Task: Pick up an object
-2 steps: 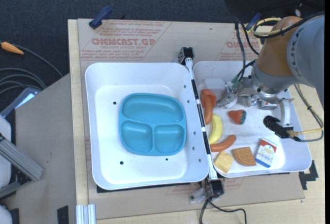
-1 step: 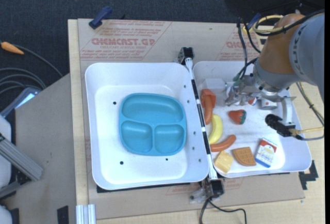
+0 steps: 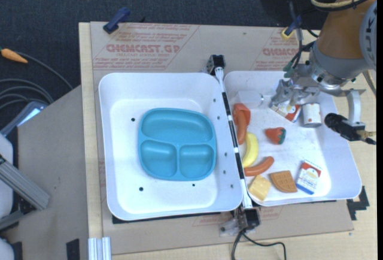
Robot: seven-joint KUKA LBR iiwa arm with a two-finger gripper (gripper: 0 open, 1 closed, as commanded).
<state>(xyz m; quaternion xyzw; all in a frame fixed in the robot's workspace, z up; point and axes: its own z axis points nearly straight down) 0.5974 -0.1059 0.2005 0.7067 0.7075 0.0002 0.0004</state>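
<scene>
Board (image 3: 149, 43) under bins reads "CHEMCAST GP". Gripper (image 3: 286, 99) sits low in right bin (image 3: 335, 187), possibly over a red-white packet (image 3: 292, 112); can't tell if open/closed. Small carton (image 3: 309, 177) print is unreadable.

Light: bright, even — from overhead.
Shadows: soft, faint inside the white bins (image 3: 114, 133).
Glare: mild on bin walls.
Focus: slightly soft overall — coarse grain.
</scene>
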